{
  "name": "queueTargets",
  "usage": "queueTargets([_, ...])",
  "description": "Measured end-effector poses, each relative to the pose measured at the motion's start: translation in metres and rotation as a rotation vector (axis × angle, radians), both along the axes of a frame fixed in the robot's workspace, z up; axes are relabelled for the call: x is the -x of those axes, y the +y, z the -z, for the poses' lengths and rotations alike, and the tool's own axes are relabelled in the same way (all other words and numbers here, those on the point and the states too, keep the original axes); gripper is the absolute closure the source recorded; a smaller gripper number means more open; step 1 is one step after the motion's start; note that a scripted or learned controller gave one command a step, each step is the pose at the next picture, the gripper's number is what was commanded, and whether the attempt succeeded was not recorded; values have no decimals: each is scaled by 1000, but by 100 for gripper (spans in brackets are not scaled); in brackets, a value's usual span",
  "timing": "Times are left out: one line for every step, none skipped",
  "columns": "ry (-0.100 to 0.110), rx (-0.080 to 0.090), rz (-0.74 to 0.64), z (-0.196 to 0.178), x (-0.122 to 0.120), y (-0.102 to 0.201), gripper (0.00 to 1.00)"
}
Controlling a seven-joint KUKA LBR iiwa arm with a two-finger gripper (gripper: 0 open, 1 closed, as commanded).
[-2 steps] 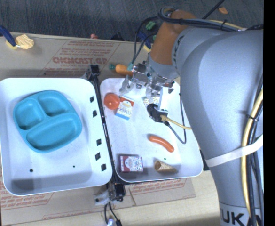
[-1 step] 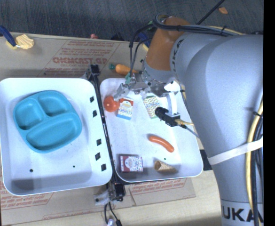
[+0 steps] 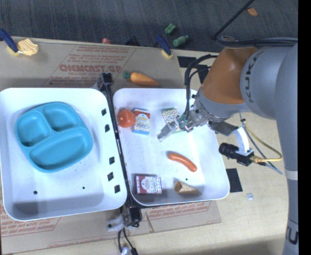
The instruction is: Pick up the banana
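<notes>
My gripper (image 3: 167,130) hangs low over the middle of the right bin (image 3: 213,163), pointing down and to the left. Its tip is just below a small patterned packet (image 3: 169,114) and above an orange-red sausage (image 3: 182,161). Nothing yellow shows at the tip. The grey arm with its orange band (image 3: 227,81) covers the bin's far right corner and hides what lies beneath it.
The right bin also holds a red tomato (image 3: 125,117), a small carton (image 3: 141,122), a dark red box (image 3: 147,184) and a tan wedge (image 3: 186,187). A blue divided plate (image 3: 53,136) lies in the left bin (image 3: 17,195). A carrot (image 3: 142,79) rests on the cardboard behind the bins.
</notes>
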State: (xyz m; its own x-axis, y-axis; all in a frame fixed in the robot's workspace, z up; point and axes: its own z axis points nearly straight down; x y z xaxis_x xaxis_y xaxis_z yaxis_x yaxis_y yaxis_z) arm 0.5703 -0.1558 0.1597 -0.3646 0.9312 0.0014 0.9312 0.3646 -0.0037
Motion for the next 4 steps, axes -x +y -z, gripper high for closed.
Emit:
queueTargets([-2,-1,72,-32,5,110,0])
queueTargets([0,-1,-289,-66,38,137,0])
queueTargets([-1,1,5,-60,16,252,0])
queueTargets([-3,1,-196,-67,-40,216,0])
